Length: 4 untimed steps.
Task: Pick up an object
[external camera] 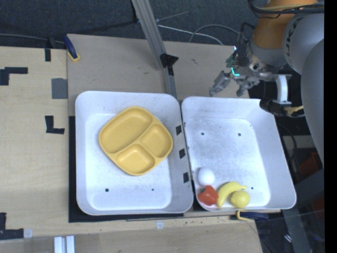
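Plastic, glossy and yellow, a three-compartment plate [136, 140] lies in the left bin [87, 157]. In the right bin [263, 141], at its near-left corner, cluster a smooth white egg [205, 175], a red piece [208, 195], a curved banana [227, 190] and a round lemon [240, 198]. The claw [229, 86], fingers spread and bare, hangs over the tabletop's far edge, well apart from them.
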Motion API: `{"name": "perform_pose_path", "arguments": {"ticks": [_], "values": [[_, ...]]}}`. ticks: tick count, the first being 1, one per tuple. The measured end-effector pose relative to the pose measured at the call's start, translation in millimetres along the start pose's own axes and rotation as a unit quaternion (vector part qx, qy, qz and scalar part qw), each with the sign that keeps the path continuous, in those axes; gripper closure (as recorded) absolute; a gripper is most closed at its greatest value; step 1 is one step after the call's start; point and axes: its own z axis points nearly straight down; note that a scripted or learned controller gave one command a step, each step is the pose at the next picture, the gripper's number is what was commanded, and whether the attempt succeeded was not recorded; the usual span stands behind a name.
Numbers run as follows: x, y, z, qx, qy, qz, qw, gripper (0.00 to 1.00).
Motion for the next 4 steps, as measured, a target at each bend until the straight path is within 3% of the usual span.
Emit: {"name": "perform_pose_path", "arguments": {"ticks": [2,3,4], "values": [[-1,-7,109,0.002,0.000,0.000,1.0000,0.00],[-1,-8,135,0.003,0.000,0.000,1.0000,0.00],[0,-8,125,0.003,0.000,0.000,1.0000,1.00]]}}
